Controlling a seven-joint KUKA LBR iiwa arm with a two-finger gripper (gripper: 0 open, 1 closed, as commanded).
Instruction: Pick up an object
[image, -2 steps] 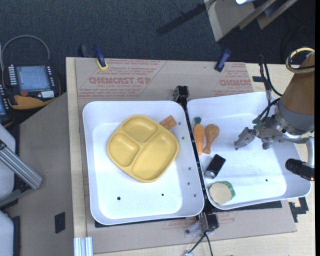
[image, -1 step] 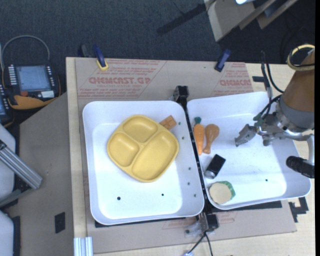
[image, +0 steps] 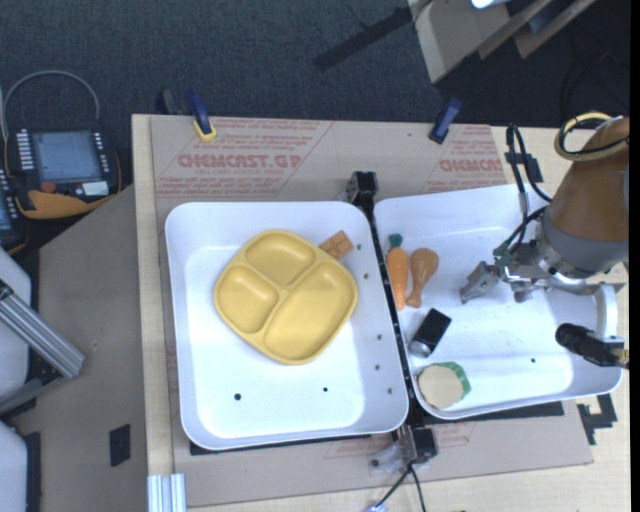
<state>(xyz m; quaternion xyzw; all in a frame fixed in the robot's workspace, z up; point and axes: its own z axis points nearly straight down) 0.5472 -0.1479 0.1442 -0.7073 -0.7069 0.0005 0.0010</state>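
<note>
A: Looking down from the camera above the bench, where does the gripper (image: 483, 283) sit?

B: Over the right bin (image: 520, 375), reaching in from the right. The grey arm (image: 590, 215) with its orange band ends in a wrist cluster, and the fingers (image: 476, 283) point left toward the middle of that bin.

A: How far apart are they?

B: I cannot tell. The fingers read as one grey wedge at this slant, and no gap is clear enough to call them spread or closed. Nothing is visible between them, and they hang over bare white floor.

A: What lies close by?

B: A toy carrot (image: 398, 274) and a tan drumstick-shaped piece (image: 421, 270) lie side by side to the gripper's left, near the divider. A small black block (image: 431, 330) lies below them, tilted. A round pale disc with a green edge (image: 443, 384) rests at the bin's near-left corner. None of them touches the tool.

A: And the other bin?

B: The left bin (image: 210, 390) holds a yellow divided plate (image: 286, 296), with a small brown block (image: 336, 244) touching its upper right rim.
</note>
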